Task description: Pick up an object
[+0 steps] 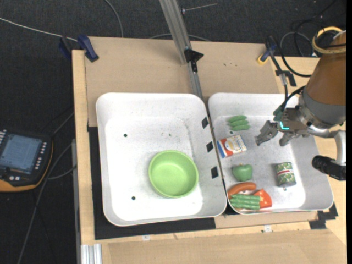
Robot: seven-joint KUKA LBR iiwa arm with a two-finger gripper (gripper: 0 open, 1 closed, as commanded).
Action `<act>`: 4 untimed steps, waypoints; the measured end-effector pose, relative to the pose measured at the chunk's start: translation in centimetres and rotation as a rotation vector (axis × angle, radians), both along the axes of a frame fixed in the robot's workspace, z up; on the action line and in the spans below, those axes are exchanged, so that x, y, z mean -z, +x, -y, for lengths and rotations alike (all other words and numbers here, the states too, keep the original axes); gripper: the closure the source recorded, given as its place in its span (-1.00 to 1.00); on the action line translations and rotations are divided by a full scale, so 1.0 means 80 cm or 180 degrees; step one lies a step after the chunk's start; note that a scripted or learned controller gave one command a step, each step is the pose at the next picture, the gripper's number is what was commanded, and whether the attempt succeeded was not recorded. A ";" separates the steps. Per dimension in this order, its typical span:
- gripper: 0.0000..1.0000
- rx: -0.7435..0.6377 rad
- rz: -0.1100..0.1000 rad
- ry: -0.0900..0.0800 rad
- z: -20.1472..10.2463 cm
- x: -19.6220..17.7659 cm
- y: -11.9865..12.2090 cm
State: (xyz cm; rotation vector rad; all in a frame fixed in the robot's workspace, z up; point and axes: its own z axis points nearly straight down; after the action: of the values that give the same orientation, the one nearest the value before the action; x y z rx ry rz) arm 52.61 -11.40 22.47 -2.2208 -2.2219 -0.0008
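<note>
Far to the left of my pincer (275,135) a green bowl (173,173) sits alone in the left bin (110,111); it lies upright near that bin's front, well apart from everything I might reach now, and I judge it no candidate for this try.

Nearer, in the right bin (324,194), the things lie scattered and flat, loose enough that each can be taken singly; a pair of green pea pods (238,122) lies just left of my pincer and a little behind it; a small red and white carton (232,146) lies left and slightly in front; a green pepper-like toy (242,172) sits further forward; at the front wall a heap of orange sausage, green beans and a red piece (250,197) is crowded together, which I judge harder to separate; a small green can (284,174) lies in front of my pincer, a little to the right.

My arm comes in from the right, wrist bent down over the right bin; my pincer hangs above bare bin floor with its two fingers spread wide and nothing between them; the carton and pea pods look the nearest choices.
</note>
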 end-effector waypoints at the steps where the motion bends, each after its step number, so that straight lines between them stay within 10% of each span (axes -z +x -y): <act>1: -1.00 0.0000 0.0000 0.0000 0.000 0.000 0.000; 4: -1.00 0.0000 -0.0006 -0.0001 0.004 0.163 0.018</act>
State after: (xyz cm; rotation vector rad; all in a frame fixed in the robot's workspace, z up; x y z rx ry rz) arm 54.04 -11.69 9.44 -2.2200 -2.2210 0.0016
